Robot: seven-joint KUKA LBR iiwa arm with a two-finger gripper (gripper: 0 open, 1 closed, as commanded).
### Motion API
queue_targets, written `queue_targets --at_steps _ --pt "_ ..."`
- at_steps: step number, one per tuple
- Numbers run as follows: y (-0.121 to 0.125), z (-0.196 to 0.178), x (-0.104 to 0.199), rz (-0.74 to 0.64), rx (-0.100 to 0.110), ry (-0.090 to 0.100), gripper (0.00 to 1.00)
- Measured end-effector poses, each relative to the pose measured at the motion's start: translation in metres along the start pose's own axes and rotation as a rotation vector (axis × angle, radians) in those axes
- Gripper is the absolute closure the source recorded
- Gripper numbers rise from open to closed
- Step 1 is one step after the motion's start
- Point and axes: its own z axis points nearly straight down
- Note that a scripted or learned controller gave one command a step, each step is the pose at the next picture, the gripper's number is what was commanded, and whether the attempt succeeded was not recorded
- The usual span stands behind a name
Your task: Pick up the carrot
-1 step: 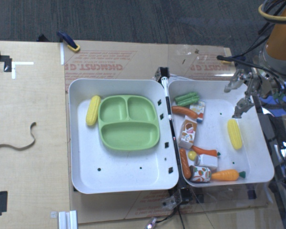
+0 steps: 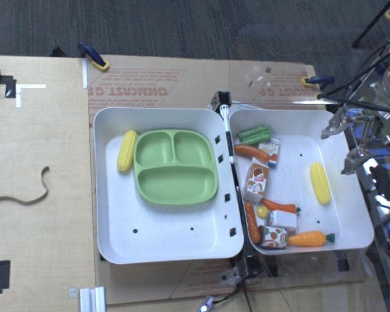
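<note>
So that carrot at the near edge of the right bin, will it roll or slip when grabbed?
The carrot looks round and tapered, so it may roll if nudged. Its smooth, toy-like surface could slip. It probably stays stiff and light. The carton beside its thick end may crowd the gripper.

Gripper hung at far right w/ arm parts behind it; finger state couldn't be read.

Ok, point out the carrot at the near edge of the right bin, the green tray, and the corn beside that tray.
carrot (image 2: 307, 239): camera view, middle of its orange body.
green tray (image 2: 177, 186): camera view, floor of its large compartment.
corn (image 2: 126, 151): camera view, middle of the cob.
</note>
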Motion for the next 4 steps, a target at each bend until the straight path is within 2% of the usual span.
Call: queue_targets --at_steps 1,2,3,4 --pt "-0.011 -0.031 0.047 0.063 0.0 0.001 0.0" --pt "-0.011 -0.031 0.047 0.062 0.0 0.001 0.0" --pt "-0.011 -0.041 0.044 0.062 0.003 -0.005 1.0" --pt "-0.011 -0.041 0.044 0.062 0.002 -0.004 0.0"
